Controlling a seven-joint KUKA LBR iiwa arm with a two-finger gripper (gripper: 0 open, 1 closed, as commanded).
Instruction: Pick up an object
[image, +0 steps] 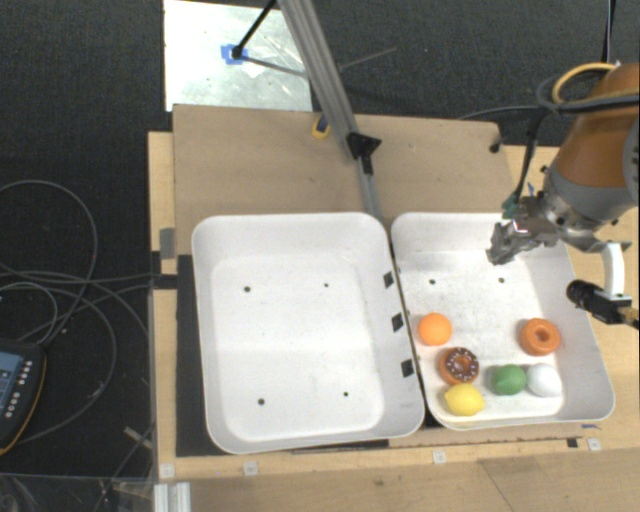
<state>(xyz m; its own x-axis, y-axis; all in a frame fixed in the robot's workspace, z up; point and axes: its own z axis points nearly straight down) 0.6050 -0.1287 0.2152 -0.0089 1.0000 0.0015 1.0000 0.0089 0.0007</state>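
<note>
Gripper (503, 247) over right bin (470, 235) back area, can't tell its state, nothing seen held. Objs clustered at front: orange ball (434, 329), donut (460, 365), lemon (464, 400), green (508, 380), white (544, 381), ring (540, 336). Risk: tight pack + front wall → bump neighbours, miss. Orange ball has most room.

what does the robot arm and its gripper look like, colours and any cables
The arm is bulky and rounded, with an orange band above a grey wrist section. A yellow cable and thin black cables loop near its top. The small two-finger gripper is grey metal with dark parts.
</note>
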